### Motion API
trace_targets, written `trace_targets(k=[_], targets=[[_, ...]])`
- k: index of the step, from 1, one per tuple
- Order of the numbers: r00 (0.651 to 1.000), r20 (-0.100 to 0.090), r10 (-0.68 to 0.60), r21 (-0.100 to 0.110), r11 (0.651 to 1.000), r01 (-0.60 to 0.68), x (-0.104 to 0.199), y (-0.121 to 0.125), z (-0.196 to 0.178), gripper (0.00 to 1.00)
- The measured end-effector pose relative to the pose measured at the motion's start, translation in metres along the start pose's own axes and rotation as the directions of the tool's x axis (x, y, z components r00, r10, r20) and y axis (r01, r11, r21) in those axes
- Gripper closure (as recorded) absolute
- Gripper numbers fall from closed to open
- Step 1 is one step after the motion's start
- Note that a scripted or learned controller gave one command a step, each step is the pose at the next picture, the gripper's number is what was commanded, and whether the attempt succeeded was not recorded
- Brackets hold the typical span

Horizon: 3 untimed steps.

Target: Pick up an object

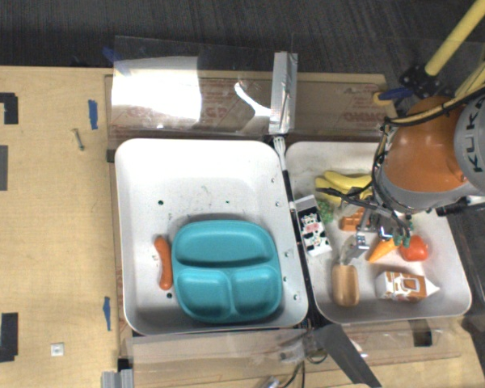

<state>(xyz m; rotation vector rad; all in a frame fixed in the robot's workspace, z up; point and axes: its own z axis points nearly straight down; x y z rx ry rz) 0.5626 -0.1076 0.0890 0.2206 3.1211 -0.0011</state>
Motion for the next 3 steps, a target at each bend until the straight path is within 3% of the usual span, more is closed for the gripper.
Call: trace_targets(k=[1, 2, 3], targets=[[0.993, -0.003, 0.119, 0.0, 0.993, -0.119, 0.075, -0.015, 0.0, 0.0], [0.993, 0.007, 0.117, 0.0, 0.993, -0.117, 0.072, -0.014, -0.012, 1.0], [1.0, 0.003, 0.03, -0.003, 1.0, -0.03, 0.021, 0.044, -0.142, 1.0]])
